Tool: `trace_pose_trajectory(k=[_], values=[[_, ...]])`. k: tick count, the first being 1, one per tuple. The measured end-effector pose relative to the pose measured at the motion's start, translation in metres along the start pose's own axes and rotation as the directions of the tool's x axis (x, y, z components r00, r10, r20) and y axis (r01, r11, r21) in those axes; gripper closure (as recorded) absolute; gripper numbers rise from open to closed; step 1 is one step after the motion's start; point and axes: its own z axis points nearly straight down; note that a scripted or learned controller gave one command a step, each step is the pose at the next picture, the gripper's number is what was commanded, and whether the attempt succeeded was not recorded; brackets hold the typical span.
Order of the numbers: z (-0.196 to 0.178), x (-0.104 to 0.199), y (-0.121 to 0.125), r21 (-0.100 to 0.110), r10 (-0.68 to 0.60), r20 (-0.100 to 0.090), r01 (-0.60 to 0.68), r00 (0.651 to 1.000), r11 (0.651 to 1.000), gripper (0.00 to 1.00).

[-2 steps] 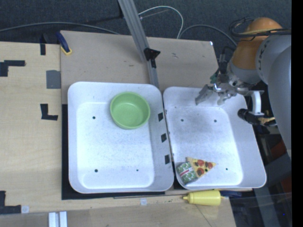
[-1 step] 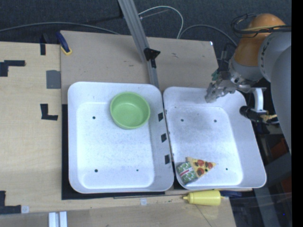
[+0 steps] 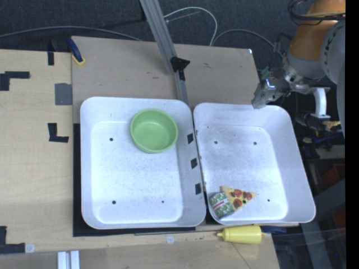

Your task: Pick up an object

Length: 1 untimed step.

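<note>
1. The task names no single object, so three candidates stand out. A green bowl (image 3: 154, 130) sits upright in the left bin (image 3: 95, 206), toward that bin's far side and near the wall it shares with the right bin (image 3: 291, 167).
2. In the right bin, a pizza slice toy (image 3: 239, 196) lies flat at the near side, touching or just beside a small green packet (image 3: 220, 204) that rests against the shared wall.
3. A yellow bottle (image 3: 243, 235) lies on its side on the bench (image 3: 33, 150), just outside the right bin's near rim, probably beyond easy reach for a bin pick.
4. The end effector (image 3: 262, 97) hangs over the right bin's far rim, well apart from the pizza slice toy and the packet. Whether it is spread or pressed together cannot be told at this size and angle; nothing is seen between its tips.
5. Judged from this, the pick has not begun: the arm seems parked at the bin's edge, likely so the bins stay unobstructed for the camera.
6. The flat toy near the wall looks the harder grasp; the bowl's raised rim offers a clearer hold.
</note>
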Motion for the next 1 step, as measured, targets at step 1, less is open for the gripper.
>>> trace_pose_trajectory(k=[1], values=[[-0.0436,-0.0026,-0.0001,0.002,0.0,0.0,0.0,1.0,1.0,1.0]])
